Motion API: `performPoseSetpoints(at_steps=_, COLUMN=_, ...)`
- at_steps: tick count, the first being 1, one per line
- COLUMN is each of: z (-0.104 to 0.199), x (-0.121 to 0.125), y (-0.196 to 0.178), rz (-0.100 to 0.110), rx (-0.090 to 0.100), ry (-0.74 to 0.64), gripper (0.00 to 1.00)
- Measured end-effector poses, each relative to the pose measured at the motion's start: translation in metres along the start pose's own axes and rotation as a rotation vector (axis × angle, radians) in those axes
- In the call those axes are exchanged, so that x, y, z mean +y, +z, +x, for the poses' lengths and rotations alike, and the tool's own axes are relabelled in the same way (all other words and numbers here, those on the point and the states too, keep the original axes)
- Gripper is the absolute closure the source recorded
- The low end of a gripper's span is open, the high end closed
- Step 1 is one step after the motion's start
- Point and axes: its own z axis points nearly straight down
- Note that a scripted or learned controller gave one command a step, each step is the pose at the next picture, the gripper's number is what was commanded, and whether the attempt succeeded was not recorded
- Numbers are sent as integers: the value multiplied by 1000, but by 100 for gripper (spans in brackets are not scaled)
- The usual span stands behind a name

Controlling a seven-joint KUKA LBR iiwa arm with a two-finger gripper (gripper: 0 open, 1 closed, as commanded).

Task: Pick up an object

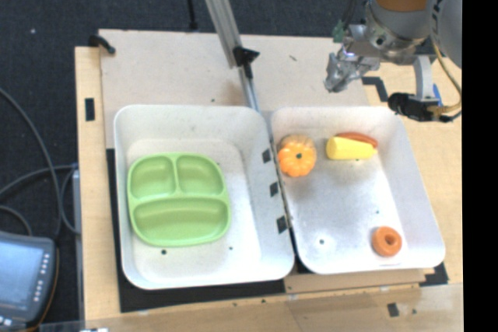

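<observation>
Three objects were seen in the right bin [412,167], any of which could serve the task: a pumpkin [296,158] close against the bin's left wall near the far corner, a yellow and red piece [350,146] just beside it toward the far wall, and an orange ring [387,241] alone near the near right corner. None had been lifted; all three were judged to be resting on the bin floor, so the pick was reckoned as not yet begun, with descent, closing and lift all left to do.

The gripper [341,78] was seen above the bench beyond the bin's far edge, up and to the right of the pumpkin. Nothing was seen in it, and how far it was open could not be told from this angle.

The ring was judged the easiest approach, with bare floor on most sides. The pumpkin was hemmed by the wall and by its neighbour, so little room was left there.

The left bin [249,245] held a green tray [179,198], well apart from the arm. A slanted metal bar [218,4] was seen running down to the gap between the bins.
</observation>
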Motion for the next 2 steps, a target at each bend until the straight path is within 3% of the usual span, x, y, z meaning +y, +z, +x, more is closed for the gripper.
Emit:
performPoseSetpoints(at_steps=1, z=-64, x=11, y=86, rz=9, rx=-4, ry=13, gripper=100)
performPoseSetpoints(at_steps=2, z=-111, x=11, y=103, rz=3, rx=-5, ry=12, gripper=100)
